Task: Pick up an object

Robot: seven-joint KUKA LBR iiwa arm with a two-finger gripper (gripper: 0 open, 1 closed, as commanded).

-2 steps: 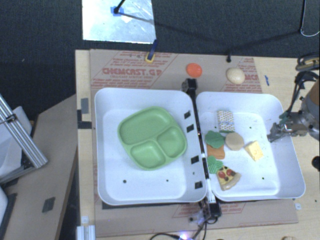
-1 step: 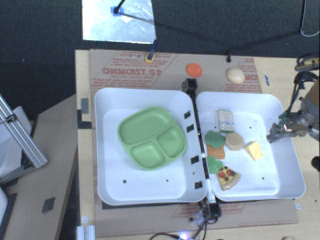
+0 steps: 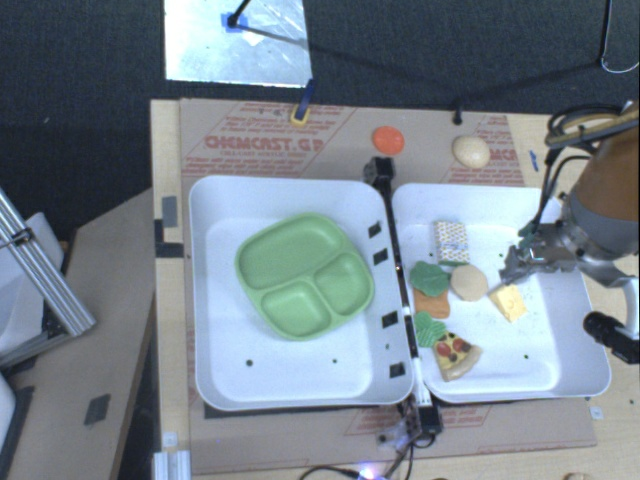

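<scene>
Camera view: gripper hangs low at right of frame, just above the yellow cheese wedge in the right bin. Its fingers blur together; grip can't be told. The arm's edge is cut off.

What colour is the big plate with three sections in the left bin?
Light green: the plastic three-section plate in the left white bin, seen clearly in the camera view.
</scene>
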